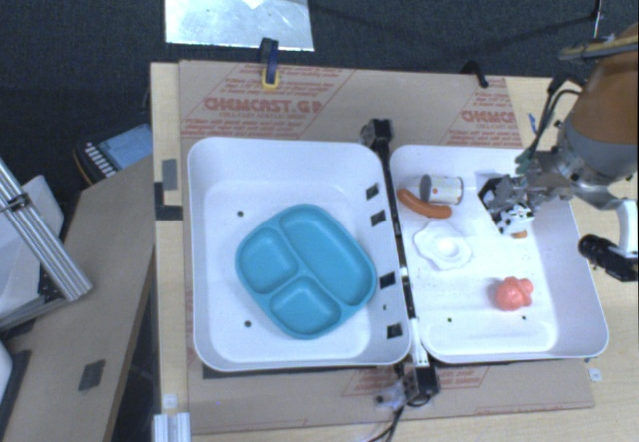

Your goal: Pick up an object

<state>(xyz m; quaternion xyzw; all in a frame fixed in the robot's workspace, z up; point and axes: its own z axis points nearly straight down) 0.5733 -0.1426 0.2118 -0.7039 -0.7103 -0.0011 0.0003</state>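
On the bench, toward nine o'clock, sits the left white bin (205,171), and a blue divided plate (304,270) with three compartments lies flat in its middle, turned a little askew. A black divider with clips (391,230) runs between this bin and its neighbour, from twelve o'clock down to six.

Past the divider, toward three o'clock, the right white bin (579,330) holds the loose things. At its eleven o'clock corner an orange hot dog (422,204) lies slanted, and a small white-and-grey can (443,189) on its side is just beside it, perhaps touching it. Near the bin's centre lies a toy fried egg (443,249), flat on the floor. Toward five o'clock of the egg, well apart from it, sits a pink rounded toy (512,293).

At the bin's one o'clock, the gripper (507,199) hangs low over the floor, with a small black-and-white object (515,221) right at its tip; whether the gripper is open, closed or gripping that object cannot be told. The grey arm with its orange band (609,111) comes in from three o'clock.
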